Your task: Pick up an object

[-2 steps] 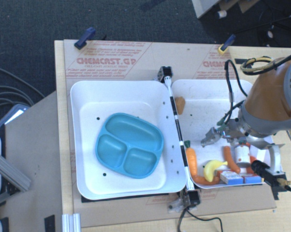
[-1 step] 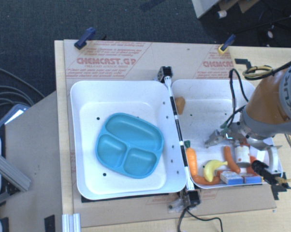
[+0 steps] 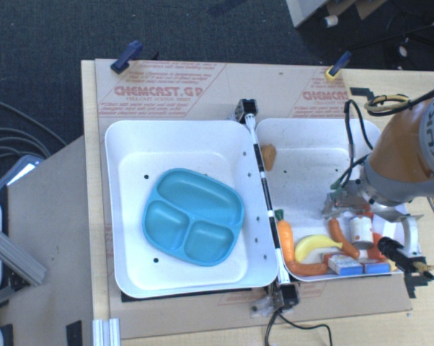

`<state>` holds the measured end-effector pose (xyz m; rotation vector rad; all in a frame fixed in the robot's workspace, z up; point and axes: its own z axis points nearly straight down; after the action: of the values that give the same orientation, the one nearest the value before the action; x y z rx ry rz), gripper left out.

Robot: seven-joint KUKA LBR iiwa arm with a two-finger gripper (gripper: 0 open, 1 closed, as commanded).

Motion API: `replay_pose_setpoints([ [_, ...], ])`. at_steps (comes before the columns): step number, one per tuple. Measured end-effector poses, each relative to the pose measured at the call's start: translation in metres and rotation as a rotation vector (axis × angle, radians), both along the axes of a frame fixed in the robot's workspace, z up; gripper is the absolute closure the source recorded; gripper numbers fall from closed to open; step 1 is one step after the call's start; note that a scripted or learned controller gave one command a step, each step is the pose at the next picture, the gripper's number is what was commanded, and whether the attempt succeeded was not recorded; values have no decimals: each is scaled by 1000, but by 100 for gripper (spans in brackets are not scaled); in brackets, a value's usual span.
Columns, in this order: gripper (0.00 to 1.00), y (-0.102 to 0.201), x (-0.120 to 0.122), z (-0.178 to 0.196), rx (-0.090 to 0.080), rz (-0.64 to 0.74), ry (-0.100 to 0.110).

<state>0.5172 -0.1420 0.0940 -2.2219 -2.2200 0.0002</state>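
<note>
My gripper (image 3: 338, 206) hangs low over the right bin (image 3: 303, 139), at the right side of its middle. Just below it lies a pile along the bin's near edge: an orange-red sausage (image 3: 342, 238), a yellow banana (image 3: 316, 246), a carrot (image 3: 284, 237), a second orange sausage (image 3: 308, 269), a blue-and-white box (image 3: 355, 267) and a white can (image 3: 360, 229). The gripper sits just above the upper end of the first sausage. A small brown piece (image 3: 268, 156) lies apart at the bin's far left.
The left bin (image 3: 123, 157) holds a blue divided plate (image 3: 194, 215). A dividing rail (image 3: 260, 171) runs between the bins. The arm's orange band (image 3: 401, 150) and cables (image 3: 354, 132) overhang the right bin's right side.
</note>
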Motion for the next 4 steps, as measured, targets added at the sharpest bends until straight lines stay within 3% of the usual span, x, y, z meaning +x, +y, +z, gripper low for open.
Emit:
replay_pose_setpoints([
  [1,0,0,0,0,0,0,0],
  [2,0,-13,-27,-10,1,0,2],
  [3,100,-13,-27,0,1,-1,1],
  [4,100,51,-23,46,0,2,0],
])
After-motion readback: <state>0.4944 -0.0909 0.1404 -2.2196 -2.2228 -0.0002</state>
